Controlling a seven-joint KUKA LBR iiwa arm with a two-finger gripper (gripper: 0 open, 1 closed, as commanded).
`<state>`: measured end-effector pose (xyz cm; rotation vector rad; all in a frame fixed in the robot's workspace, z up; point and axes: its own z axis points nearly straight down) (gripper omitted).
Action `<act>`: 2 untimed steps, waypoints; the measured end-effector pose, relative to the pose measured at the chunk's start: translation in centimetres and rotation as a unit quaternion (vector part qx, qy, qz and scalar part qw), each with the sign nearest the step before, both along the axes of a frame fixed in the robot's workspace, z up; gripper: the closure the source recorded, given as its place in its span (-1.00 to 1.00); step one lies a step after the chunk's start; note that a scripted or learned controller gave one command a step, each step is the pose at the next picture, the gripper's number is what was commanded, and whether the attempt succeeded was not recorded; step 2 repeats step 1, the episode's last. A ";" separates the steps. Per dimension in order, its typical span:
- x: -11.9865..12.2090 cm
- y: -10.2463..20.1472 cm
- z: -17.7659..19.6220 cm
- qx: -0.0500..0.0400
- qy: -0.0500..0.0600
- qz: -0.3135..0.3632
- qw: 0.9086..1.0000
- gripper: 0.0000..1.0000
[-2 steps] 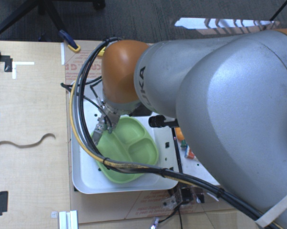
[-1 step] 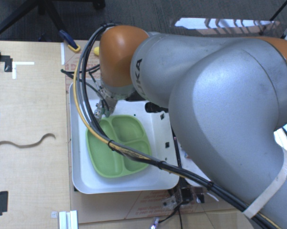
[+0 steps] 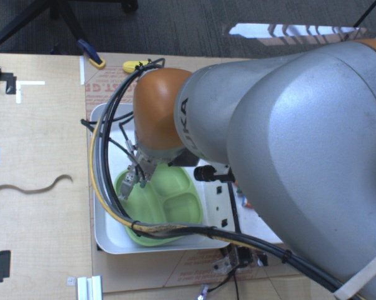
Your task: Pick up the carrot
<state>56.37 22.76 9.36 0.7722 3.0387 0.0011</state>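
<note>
Claw (image 3: 133, 181) low inside the left white bin (image 3: 107, 233), poised over the left rim of a green divided plate (image 3: 172, 199). Finger spread: cannot tell, since the wrist and the cable bundle (image 3: 110, 186) overlap them. Nothing seen between the fingers. Arm (image 3: 288, 142) covers most of both bins from the right. Carrot: cannot locate; it may lie under the arm or the wrist. Judgement: task at the reach or descent stage; no grasp confirmed, lift still to do. On the worktop (image 3: 38, 136) to the left, well apart from the bin, lies a thin wavy cord (image 3: 32, 187).
</note>
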 end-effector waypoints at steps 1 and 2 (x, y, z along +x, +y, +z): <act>1.0 -0.6 1.2 -0.001 -0.017 -0.003 1.000 1.00; 1.0 -0.6 1.2 -0.001 -0.017 -0.003 1.000 1.00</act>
